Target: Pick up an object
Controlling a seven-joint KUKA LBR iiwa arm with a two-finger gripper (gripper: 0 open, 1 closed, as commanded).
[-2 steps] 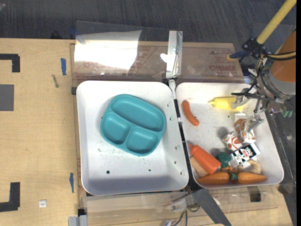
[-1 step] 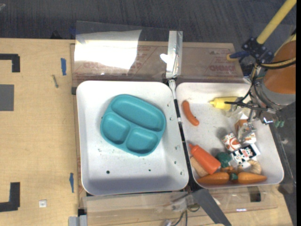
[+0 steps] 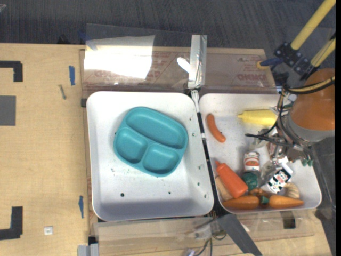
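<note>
Glossy teal plastic tray [image 3: 151,140] in a smooth white bin [image 3: 101,143]; matt wooden bench [image 3: 37,159].

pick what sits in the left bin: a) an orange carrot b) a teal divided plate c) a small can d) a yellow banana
b, since the teal divided plate lies alone in the left bin, while the banana, carrot and small can all lie in the right bin.

A pale wooden bench [image 3: 37,159] carrying black angular markings and blue tape bits — dark grey carpet [image 3: 160,4] beyond.
</note>
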